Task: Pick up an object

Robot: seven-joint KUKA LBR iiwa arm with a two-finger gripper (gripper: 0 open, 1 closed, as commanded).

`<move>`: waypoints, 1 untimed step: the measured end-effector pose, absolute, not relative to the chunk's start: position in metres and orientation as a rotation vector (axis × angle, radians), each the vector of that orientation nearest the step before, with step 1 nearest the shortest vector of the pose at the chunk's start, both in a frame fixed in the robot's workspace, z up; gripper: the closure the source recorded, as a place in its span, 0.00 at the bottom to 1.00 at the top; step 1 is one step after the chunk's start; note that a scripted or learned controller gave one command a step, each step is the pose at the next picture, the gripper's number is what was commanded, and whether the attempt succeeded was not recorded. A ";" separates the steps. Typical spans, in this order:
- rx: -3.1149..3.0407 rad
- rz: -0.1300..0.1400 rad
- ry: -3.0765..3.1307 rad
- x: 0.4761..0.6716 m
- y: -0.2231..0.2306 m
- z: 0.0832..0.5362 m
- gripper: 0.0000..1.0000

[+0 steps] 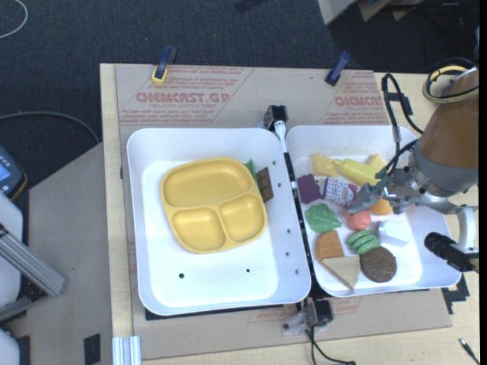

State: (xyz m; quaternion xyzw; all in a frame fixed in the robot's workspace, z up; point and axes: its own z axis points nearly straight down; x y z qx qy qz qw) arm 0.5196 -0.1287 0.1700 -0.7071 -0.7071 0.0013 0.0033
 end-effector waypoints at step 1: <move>-2.218 0.004 -2.216 0.522 -0.120 0.122 0.00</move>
